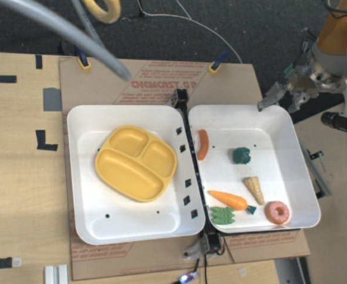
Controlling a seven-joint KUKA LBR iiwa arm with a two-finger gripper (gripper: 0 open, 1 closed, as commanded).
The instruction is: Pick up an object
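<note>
1. The pink donut, the carrot and the green leafy piece are lying along the near side of the right bin; the donut is sitting close to the near right corner wall, leaving little finger room on that side.
2. The cone and the dark green piece are lying mid-bin, well apart, with open floor around each; either looks the easiest target for a straight descent.
3. The sausage is lying beside the centre divider.
4. The yellow divided plate is occupying the left bin.
5. The gripper is hovering over the right bin's far right corner, holding nothing; jaw state cannot be told.
</note>
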